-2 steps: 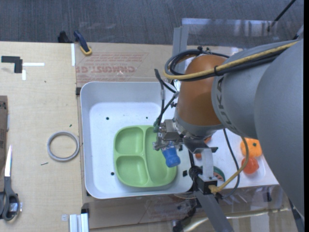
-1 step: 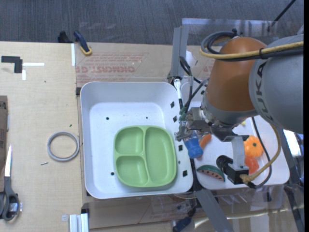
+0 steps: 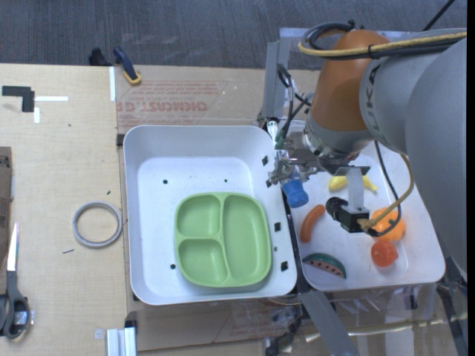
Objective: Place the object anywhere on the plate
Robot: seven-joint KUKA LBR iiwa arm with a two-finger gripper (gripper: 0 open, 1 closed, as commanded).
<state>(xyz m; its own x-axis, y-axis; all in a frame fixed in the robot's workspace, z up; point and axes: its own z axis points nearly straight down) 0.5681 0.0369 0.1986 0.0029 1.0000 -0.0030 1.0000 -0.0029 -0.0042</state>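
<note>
— Looming at the right of the frame, the grey arm with its orange band [image 3: 345, 65] takes up the foreground. Where does it end?

— At the two-finger gripper [image 3: 289, 170], low over the left edge of the right white bin [image 3: 415, 269]. A small blue cylindrical object [image 3: 295, 193] sits just under the fingertips; whether the fingers are closed on it, I cannot tell.

— What lies around it in that bin?

— An orange carrot-like piece [image 3: 311, 222] just below the blue object, a watermelon-slice toy [image 3: 325, 265] at the lower edge, a yellow banana-shaped piece [image 3: 349, 182] to the right, and two orange round fruits [image 3: 386, 243] further right.

— And the plate?

— A light green plastic plate with three compartments [image 3: 223, 238] lies in the left white bin [image 3: 148, 199], at centre frame, apart from the blue object.

— Beyond the bins?

— A grey ring [image 3: 96, 223] rests on the wooden bench at left, scissors [image 3: 13, 302] at lower left.
</note>
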